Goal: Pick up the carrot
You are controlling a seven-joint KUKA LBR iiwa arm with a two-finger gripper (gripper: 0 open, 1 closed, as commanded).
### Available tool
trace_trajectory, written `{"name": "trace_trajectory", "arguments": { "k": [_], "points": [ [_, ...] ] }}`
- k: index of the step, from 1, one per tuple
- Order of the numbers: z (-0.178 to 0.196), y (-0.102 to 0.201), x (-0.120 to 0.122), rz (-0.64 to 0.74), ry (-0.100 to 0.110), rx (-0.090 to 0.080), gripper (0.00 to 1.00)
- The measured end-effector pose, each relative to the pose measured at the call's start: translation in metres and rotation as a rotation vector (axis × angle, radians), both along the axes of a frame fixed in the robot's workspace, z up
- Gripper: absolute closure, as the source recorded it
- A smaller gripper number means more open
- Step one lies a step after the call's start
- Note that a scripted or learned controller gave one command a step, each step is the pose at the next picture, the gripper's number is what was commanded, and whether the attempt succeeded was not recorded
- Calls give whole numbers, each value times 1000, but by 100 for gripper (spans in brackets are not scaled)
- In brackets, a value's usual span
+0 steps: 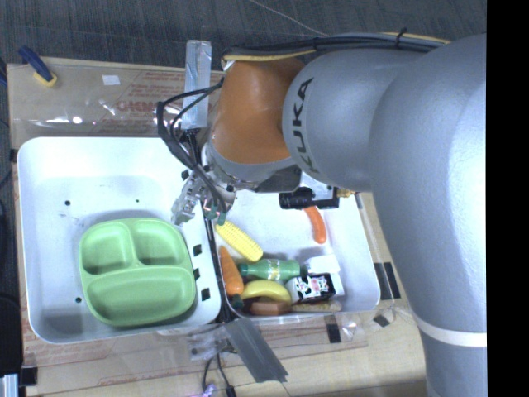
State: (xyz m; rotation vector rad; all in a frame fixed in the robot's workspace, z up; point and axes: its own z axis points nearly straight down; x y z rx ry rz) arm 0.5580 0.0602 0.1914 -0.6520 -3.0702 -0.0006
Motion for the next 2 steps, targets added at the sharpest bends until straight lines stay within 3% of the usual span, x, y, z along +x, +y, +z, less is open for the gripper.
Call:
{"name": "trace_trajectory", "arguments": {
  "k": [1,2],
  "points": [
    [34,7,-15,-220,-4,-2,100],
    [196,-76,-56,-174,-18,-1,100]
  ]
}}
